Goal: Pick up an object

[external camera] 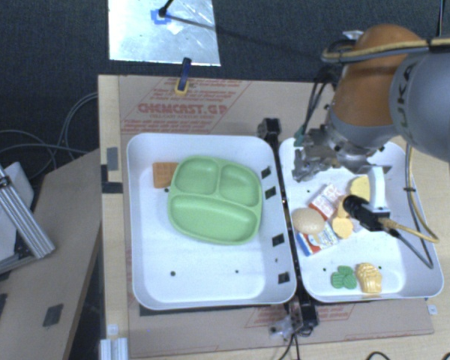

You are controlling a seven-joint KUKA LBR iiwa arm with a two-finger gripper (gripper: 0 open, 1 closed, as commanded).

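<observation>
Gripper (pixel 309 160) hangs low over right bin (pixel 416 276), nothing visibly held.

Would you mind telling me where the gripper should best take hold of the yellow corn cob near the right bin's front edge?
Probably across the corn cob's short width, coming straight down. It lies flat with the green piece close beside it, so its other sides are freer.

Cardboard sheet (pixel 181 105) under the bins reads "CHEMCAST" (red print, rest unclear).
</observation>
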